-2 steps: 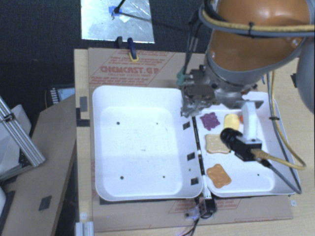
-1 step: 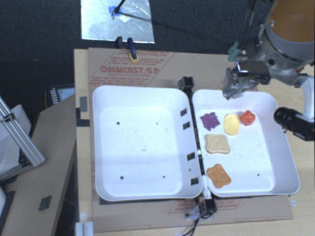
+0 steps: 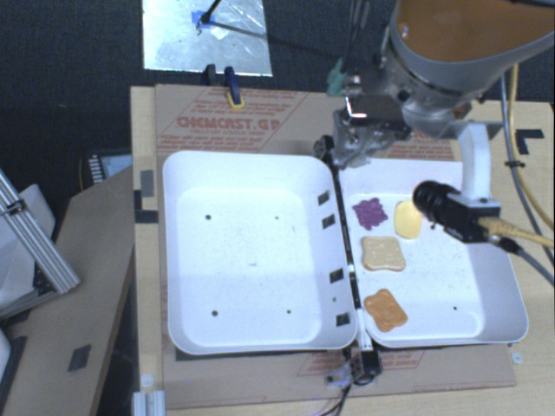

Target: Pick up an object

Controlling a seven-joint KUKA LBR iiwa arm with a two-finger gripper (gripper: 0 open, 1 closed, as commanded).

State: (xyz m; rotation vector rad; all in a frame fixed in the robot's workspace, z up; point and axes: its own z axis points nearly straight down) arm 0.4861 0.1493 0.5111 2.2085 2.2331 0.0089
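1. Left bin [image 3: 243, 250], white and shallow.
2. Gripper [image 3: 354, 152] hangs over the right bin's [image 3: 486, 310] far-left corner; its grip cannot be told.
3. Purple piece [image 3: 370, 212], tan toast [image 3: 382, 254], orange piece [image 3: 385, 309], yellow piece [image 3: 408, 219] lie nearer.

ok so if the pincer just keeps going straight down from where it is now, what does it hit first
Probably the bare floor at the far corner of the right bin, close to the divider. The pincer hangs above that spot, with the purple piece a little nearer the camera. Depth is hard to judge from this view.
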